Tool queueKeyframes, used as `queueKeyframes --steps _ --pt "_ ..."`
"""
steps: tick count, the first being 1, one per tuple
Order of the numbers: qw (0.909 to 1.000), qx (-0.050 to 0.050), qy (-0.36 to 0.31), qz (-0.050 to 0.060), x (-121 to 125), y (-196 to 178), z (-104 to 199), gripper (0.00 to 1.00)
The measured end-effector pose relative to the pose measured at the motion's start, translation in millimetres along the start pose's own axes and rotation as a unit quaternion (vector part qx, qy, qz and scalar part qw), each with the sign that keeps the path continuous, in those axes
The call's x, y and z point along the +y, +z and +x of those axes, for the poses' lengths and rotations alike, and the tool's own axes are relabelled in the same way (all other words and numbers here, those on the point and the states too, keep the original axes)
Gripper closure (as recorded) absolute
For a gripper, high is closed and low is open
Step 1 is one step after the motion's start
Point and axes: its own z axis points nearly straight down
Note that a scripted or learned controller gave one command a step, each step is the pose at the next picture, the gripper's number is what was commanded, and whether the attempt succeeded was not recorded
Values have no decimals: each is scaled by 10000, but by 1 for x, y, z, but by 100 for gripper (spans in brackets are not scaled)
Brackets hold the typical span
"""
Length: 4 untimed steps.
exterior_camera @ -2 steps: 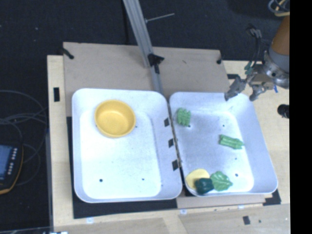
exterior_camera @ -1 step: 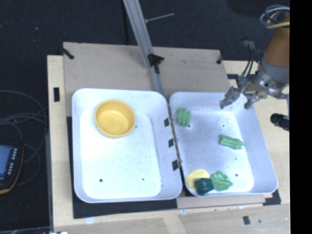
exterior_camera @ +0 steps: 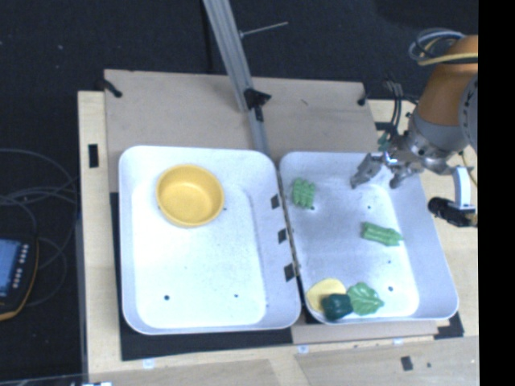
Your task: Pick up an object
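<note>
Two-finger gripper (exterior_camera: 378, 174) spread wide, nothing between jaws, flat green oblong piece (exterior_camera: 381, 234) lying well below them, apart.

The gripper (exterior_camera: 378, 175) hangs over the far right part of the right bin (exterior_camera: 338, 215), its two fingers spread apart with nothing between them. In that bin lie a green toy (exterior_camera: 302, 192), a green strip (exterior_camera: 381, 234), and a near cluster: yellow piece (exterior_camera: 322, 289), dark green block (exterior_camera: 337, 305), green leaf (exterior_camera: 364, 298). A yellow bowl (exterior_camera: 190, 195) sits in the left bin (exterior_camera: 201, 288).
</note>
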Motion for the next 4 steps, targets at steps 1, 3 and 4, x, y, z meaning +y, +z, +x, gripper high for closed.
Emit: queueKeyframes --steps 1,3,4 --pt "10000 -1 6 0 1 51 -11 0" --pt "10000 -3 -3 -42 11 -13 -17 100" --pt "10000 -6 -5 -48 18 -72 -23 100"
